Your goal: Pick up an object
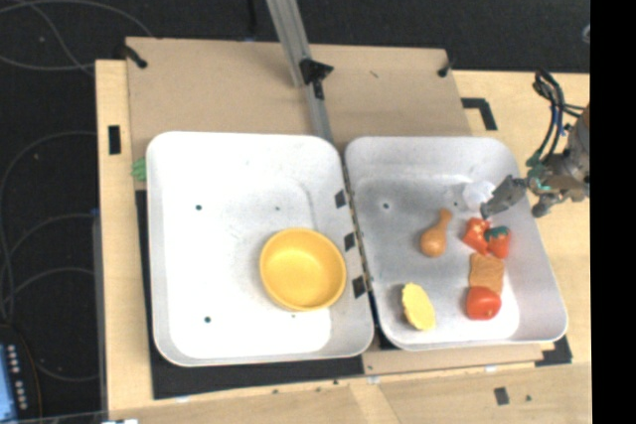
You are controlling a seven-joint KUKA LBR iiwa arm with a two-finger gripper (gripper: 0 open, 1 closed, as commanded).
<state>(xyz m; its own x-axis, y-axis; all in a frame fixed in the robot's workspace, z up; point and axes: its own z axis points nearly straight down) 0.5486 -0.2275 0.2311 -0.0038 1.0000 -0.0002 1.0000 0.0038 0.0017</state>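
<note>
The right bin (pixel 397 174) holds several toy foods: a tan pear-shaped piece (pixel 434 235), a red pepper with a green top (pixel 484 237), a tan block (pixel 486 270), a red tomato (pixel 482 303) and a yellow corn piece (pixel 418 306). My gripper (pixel 519 203) reaches in from the right edge, over the bin's right side, just above the red pepper. Its two dark fingers stand apart, open, with nothing between them.
A yellow bowl (pixel 302 268) sits in the left bin (pixel 199 184), near the divider. A grey metal pole (pixel 283 5) slants up from behind the bins. Cables (pixel 549 94) hang by the arm at the right.
</note>
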